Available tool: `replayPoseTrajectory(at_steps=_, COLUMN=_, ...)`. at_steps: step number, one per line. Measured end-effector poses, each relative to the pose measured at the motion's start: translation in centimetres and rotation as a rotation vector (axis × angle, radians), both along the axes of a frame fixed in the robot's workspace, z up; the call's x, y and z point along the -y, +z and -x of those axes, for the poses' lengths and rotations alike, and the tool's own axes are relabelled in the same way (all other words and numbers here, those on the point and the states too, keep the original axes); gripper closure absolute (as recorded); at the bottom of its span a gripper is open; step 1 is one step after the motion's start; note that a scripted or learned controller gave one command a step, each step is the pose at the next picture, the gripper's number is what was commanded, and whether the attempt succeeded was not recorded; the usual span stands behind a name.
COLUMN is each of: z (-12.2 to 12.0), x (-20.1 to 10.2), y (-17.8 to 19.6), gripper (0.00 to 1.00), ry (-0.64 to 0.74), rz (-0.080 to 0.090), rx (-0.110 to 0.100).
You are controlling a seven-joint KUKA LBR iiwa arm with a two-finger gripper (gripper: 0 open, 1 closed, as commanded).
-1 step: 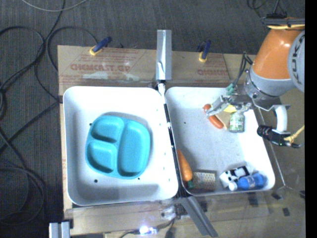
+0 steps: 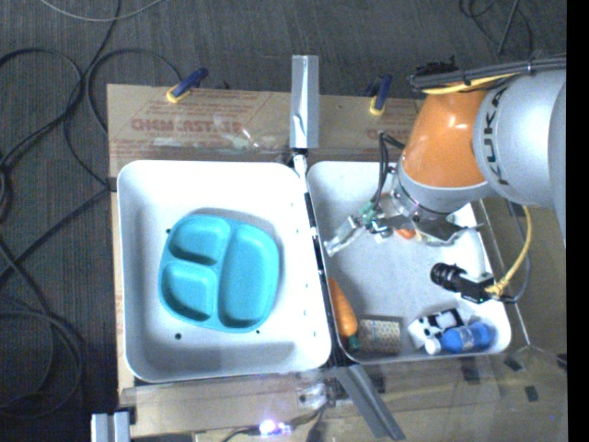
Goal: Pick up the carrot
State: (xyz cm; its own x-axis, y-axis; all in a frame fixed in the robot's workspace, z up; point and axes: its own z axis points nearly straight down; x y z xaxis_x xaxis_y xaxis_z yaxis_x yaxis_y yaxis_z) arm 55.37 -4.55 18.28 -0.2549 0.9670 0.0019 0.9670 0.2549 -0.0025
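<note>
The carrot (image 2: 343,310) is orange and slim. It lies lengthwise against the left wall of the right bin (image 2: 405,288), near the front corner. My gripper (image 2: 348,233) hangs over the upper left part of the same bin, pointing toward the left wall. It is behind the carrot and apart from it, with bare bin floor between them. Nothing shows held in it. The arm's grey and orange wrist covers the bin's far right part.
A brown-grey block (image 2: 379,334) lies just right of the carrot's front end. A white and blue bottle (image 2: 451,333) sits in the front right corner. A small orange-red thing (image 2: 406,233) peeks out under the wrist. The left bin (image 2: 138,247) holds a blue compartment plate (image 2: 221,272).
</note>
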Motion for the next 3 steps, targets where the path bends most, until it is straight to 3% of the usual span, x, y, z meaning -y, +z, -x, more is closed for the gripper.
replayPoseTrajectory(at_steps=1, z=-1.5, x=4.7, y=1.0, gripper=0.0, ry=-0.094, rz=0.001, rx=0.001)
replayPoseTrajectory(at_steps=2, z=-1.5, x=4.7, y=1.0, gripper=0.0, ry=-0.094, rz=0.001, rx=0.001)
replayPoseTrajectory(at_steps=3, z=2.1, x=6.1, y=-9.2, gripper=0.0, ry=0.099, rz=0.001, rx=0.009)
